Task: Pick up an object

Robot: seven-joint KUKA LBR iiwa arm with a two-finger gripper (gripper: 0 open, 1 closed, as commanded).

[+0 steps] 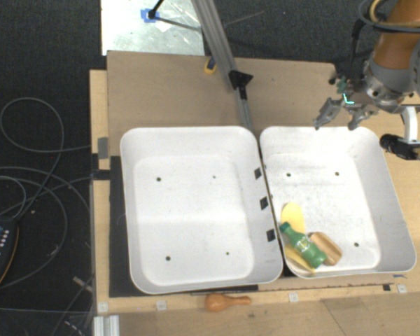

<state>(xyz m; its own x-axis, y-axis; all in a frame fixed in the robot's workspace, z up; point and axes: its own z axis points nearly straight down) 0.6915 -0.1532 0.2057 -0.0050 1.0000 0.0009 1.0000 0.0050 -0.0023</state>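
A green bottle [302, 244] lies at the near left corner of the right bin [378, 187]. It rests on a yellow banana-like piece [293, 217], with a tan bread-like block [327, 246] beside it. My gripper [337, 120] hangs at the far edge of the right bin, well away from these objects. Its two fingers are spread apart with nothing between them. The orange band of the arm [402, 19] rises at the top right.
The left bin [189, 208] stands beside the right one. An orange-brown pear-shaped object [227, 301] lies on the bench in front of the left bin. A grey pole [220, 47] slants across the back. Cables lie on the floor at left.
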